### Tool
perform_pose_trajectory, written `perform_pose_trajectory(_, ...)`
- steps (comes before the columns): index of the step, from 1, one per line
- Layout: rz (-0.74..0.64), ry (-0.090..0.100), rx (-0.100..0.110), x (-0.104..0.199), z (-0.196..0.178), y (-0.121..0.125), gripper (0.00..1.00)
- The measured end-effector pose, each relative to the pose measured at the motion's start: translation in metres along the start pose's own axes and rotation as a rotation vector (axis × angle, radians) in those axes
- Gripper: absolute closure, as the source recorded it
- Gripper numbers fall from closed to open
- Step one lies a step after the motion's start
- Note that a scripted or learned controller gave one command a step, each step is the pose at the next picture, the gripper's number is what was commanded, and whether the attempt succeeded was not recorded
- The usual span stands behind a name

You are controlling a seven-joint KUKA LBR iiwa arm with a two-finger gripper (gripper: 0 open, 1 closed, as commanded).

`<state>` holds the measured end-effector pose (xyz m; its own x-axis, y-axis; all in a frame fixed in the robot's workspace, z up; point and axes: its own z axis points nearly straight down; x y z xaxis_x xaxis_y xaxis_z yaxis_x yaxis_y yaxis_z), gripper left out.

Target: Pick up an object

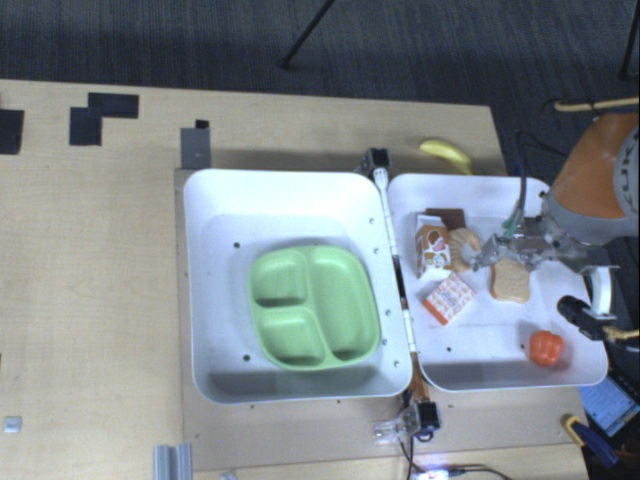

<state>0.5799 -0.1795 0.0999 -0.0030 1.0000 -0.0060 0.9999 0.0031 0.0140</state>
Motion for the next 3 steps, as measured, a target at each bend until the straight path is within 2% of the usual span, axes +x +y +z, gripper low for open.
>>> perform_pose_trajectory(1, -0.001, 0.0, -0.004, 0.0, -0.011, 0.002, 1.0)
perform_pose_trajectory(2, -0.002, 0.0, -0.003, 0.0, -0.011, 0.001, 0.0)
perform_pose_trajectory(3, -0.003, 0.007, 0.01, 0.044, 0.015, 0.044, 0.0)
